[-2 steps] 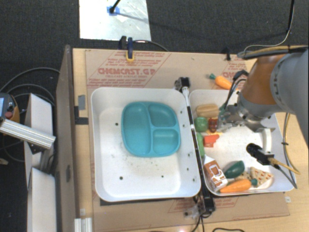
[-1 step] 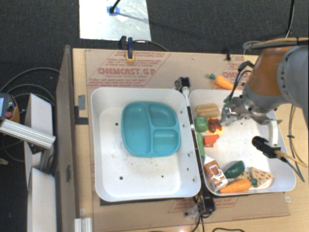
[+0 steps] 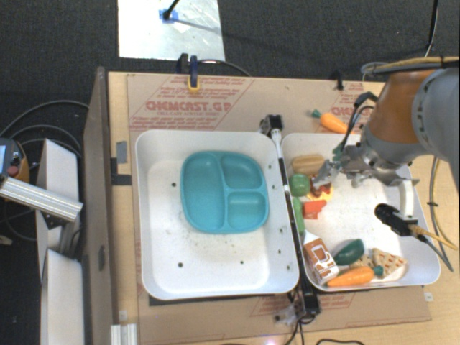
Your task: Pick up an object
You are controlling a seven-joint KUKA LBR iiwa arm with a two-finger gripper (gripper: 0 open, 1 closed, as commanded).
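Observation:
My gripper [image 3: 325, 177] is low in the right bin [image 3: 424, 264], near its left wall, with the grey arm coming in from the right. It hangs just above a small red and yellow piece [image 3: 321, 190]. A tan bread-like piece [image 3: 307, 164] lies just behind it, a green piece [image 3: 299, 185] to its left, and an orange-red block [image 3: 314, 208] in front. I see nothing lifted in the gripper.
At the front of the right bin lie a brown and white box [image 3: 320, 258], a dark green item [image 3: 349, 250], a carrot [image 3: 350, 277] and a pizza slice [image 3: 389, 263]. Another carrot [image 3: 332, 123] lies behind the bin. The left bin [image 3: 154, 214] holds a teal divided plate [image 3: 223, 191].

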